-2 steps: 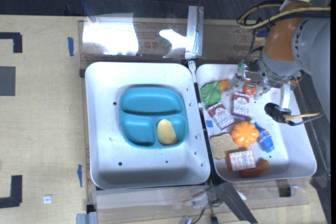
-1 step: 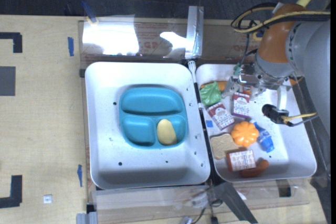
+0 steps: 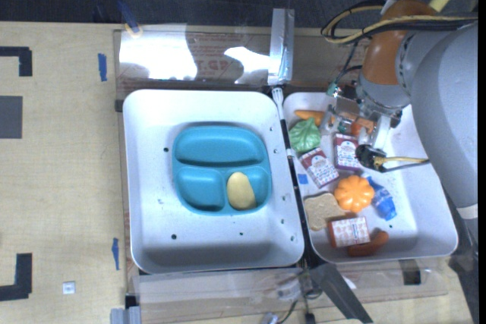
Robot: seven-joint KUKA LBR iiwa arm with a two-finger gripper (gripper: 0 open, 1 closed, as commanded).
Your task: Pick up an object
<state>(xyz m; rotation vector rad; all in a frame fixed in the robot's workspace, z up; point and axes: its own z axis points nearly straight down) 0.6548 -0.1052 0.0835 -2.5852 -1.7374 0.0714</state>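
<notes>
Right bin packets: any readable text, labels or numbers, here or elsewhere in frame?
No text is legible.
Two red-and-white packets by the green leafy toy: print too blurred.
Red-labelled packet beside the small orange pumpkin: label too small.
Blue sectioned tray holding a yellow oval: unmarked.

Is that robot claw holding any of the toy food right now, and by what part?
It cannot be told. The gripper is down among the items at the back of the right bin, but no item shows between its fingers.
</notes>
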